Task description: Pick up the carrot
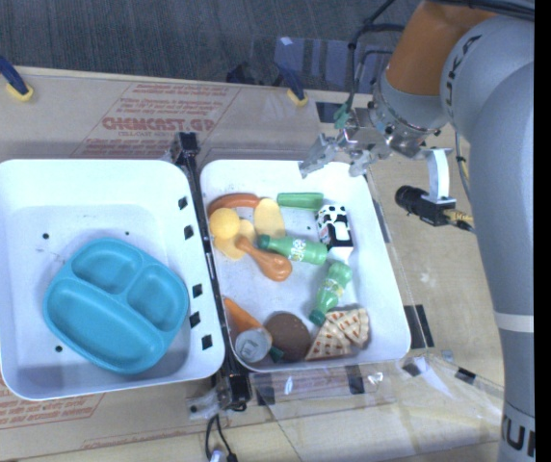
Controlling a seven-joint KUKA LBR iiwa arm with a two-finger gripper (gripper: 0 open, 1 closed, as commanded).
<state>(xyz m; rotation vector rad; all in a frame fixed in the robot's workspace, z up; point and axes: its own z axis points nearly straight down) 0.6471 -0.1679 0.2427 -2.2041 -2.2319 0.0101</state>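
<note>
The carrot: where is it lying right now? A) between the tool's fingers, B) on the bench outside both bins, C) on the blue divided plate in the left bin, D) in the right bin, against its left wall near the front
D: the carrot lies in the right bin, by its left wall, near the silver can, well away from the tool.

1. White bins: 2, left, right.
2. Blue divided plate: 1.
3. Green bottles: 2.
4. Carrot: 1.
5. Arm: 1.
</note>
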